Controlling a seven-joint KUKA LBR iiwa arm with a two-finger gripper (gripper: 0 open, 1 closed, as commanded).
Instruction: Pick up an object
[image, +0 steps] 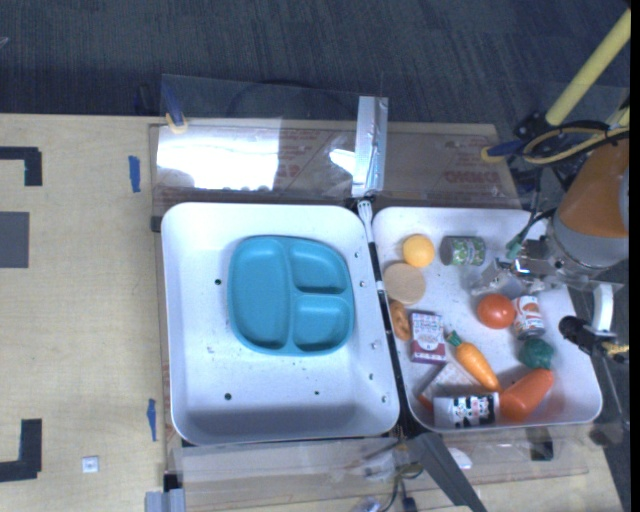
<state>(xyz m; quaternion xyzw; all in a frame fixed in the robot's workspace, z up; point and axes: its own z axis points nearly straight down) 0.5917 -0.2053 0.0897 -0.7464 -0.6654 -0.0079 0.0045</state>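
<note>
Two shallow white bins side by side on tabletop (70, 300).

Left bin (190, 300): blue divided plate (292, 294), flat at centre.

Right bin (452, 295), crowded:
- yellow ball (418, 250) and tan disc (405, 282), far left corner, touching or nearly so;
- small greenish can (462, 250), on its side, just right of yellow ball;
- red card box (427, 335), flat, left of middle;
- carrot (473, 362), slanted, near middle;
- tomato (495, 311), round and red, right of middle;
- small bottle (530, 315), just beside tomato on the right;
- dark green piece (537, 352), near side of bottle;
- red pepper (527, 392) and black-and-white can (466, 408), along near wall.

Arm (600, 195): entering from right, over right bin's far right part. Pincer (517, 263): above and just far-right of tomato; nothing seen clamped in it; whether apart or together, cannot tell.

Step in hand, by judgement: approach, no object lifted yet. Likeliest candidate: tomato, closest to pincer.

Handling advice: centre over tomato before descending; align closing direction near–far, since bottle crowds the right flank; go low enough to pass the widest part, as a round smooth body tends to squirt out of a shallow grip; lift straight up, clear of bottle and carrot.
</note>
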